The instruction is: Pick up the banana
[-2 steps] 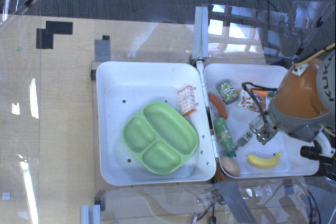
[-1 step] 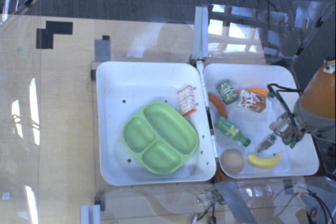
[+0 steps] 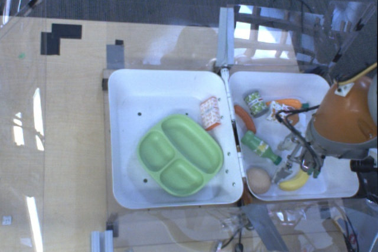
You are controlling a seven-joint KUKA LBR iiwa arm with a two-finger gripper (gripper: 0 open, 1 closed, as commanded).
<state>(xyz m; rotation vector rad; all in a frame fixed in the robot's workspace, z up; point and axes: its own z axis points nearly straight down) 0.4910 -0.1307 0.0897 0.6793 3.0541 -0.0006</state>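
My pincer [image 3: 289,169] sits low in the right bin [image 3: 339,186], near its front wall, just over the banana [image 3: 295,182]; can't tell if I'm clenched or released, too blurred. The banana lies flat at the front of that bin, its yellow curve just below my wrist hardware, touching or nearly so. An egg [image 3: 258,179] lies just left of it. A green bottle [image 3: 260,147] lies tilted behind the egg, a red sausage [image 3: 245,118] near the divider, a small green can [image 3: 255,102] and a carrot [image 3: 286,105] toward the back. The left bin [image 3: 127,97] holds a green divided plate [image 3: 180,154] and a small snack packet [image 3: 209,113].
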